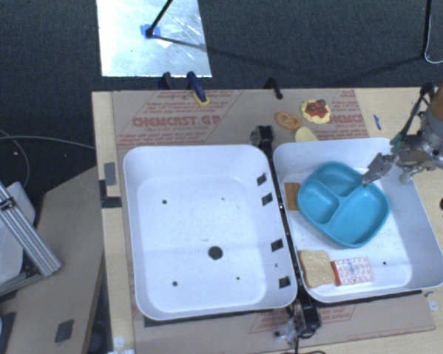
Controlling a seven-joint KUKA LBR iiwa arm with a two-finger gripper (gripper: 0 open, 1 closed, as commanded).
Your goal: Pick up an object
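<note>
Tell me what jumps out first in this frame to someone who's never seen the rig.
The bright blue divided plate in the right bin, tilted against its back left area, draws the eye first. The gripper reaches in from the right and sits at the plate's upper right rim. Next, a toast-like slice and a small red-and-white packet lie at the right bin's front edge, while the left bin shows just dark dots on its floor.

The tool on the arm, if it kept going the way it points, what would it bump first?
Probably the blue plate. The tool points down and left at its upper right rim. From one view, I can't tell how high above it sits.
</note>
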